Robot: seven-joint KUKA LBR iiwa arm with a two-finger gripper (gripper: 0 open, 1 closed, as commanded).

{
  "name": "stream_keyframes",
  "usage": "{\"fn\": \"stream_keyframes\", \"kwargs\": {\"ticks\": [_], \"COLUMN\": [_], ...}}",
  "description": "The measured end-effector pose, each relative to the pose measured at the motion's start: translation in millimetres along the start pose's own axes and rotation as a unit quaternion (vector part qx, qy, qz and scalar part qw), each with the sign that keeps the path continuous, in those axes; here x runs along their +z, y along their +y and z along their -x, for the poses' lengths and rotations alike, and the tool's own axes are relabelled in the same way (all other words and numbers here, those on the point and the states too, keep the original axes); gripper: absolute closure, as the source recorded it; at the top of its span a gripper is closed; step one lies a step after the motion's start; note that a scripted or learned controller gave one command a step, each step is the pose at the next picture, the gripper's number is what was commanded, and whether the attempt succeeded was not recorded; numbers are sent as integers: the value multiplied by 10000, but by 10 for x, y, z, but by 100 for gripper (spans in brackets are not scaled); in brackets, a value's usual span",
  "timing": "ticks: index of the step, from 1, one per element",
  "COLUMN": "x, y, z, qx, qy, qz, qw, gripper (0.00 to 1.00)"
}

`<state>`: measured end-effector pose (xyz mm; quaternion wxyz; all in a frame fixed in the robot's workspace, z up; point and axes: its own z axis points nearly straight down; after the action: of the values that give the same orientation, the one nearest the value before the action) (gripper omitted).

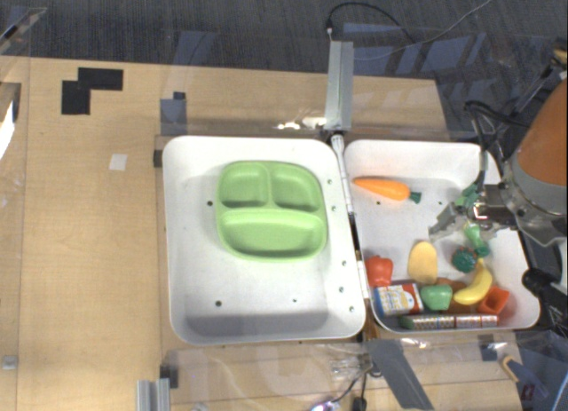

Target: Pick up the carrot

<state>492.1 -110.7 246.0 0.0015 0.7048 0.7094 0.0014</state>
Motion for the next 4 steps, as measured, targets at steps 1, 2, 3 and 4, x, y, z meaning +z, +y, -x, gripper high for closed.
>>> {"fn": "stream_keyframes", "kwargs": {"ticks": [1,2,3,4], "x": [337,623,257,1245], "y": [375,336,1210,1566], "z": [-123,-193,-71,-85], "qx": [-184,-624,960,1263], "qy": [-1,2,-3,-4], "qz": [-1,1,10,-6], "qw": [9998,9981,9954,9920], "gripper": [0,0,0,0]}}
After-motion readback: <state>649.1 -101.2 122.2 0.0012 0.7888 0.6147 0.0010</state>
